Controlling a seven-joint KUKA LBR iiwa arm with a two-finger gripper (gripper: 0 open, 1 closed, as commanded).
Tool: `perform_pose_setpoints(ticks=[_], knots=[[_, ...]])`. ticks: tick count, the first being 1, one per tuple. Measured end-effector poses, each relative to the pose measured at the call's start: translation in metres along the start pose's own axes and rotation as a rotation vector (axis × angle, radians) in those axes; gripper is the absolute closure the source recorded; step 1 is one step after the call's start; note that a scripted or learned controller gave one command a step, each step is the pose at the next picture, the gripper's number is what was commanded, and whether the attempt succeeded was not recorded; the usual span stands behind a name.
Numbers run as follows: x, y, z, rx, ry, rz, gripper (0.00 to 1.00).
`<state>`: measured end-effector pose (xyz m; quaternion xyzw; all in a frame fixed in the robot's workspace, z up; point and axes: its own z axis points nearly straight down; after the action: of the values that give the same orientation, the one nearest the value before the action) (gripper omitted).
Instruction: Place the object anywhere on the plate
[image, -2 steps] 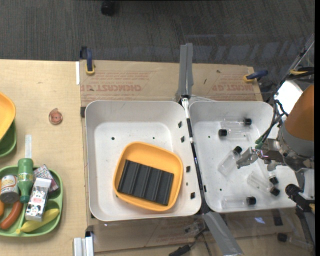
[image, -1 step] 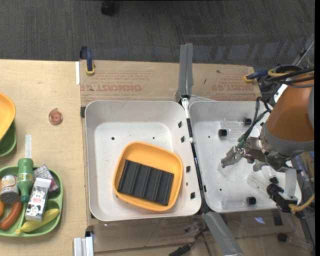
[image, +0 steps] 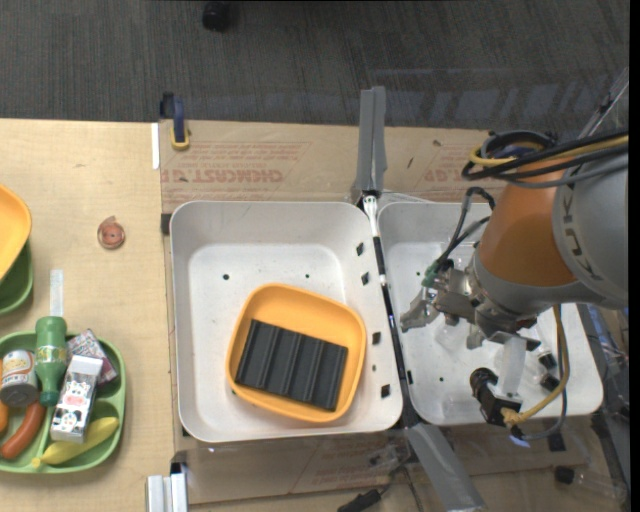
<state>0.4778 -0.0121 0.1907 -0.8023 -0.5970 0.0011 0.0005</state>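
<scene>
Camera view: arm w/ orange band (image: 525, 245) reaches in from the right, hanging over the right bin (image: 425, 390). Pincer (image: 478, 335) sits under the wrist, mostly hidden by arm & cables; can't tell if wide, narrow or holding anything. Left of pincer, in the left bin (image: 200, 250), lies the orange plate (image: 290, 305) w/ a black ribbed object (image: 292, 364) flat on it, well apart from pincer. Far left of pincer, on the bench: green tray (image: 100, 435) w/ toy food, a green bottle (image: 50, 358).
</scene>
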Motion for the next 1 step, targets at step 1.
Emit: perform_pose_setpoints(ticks=[1], knots=[[0.0556,-0.0174,0.0002,0.001,-0.001,0.033,0.0]])
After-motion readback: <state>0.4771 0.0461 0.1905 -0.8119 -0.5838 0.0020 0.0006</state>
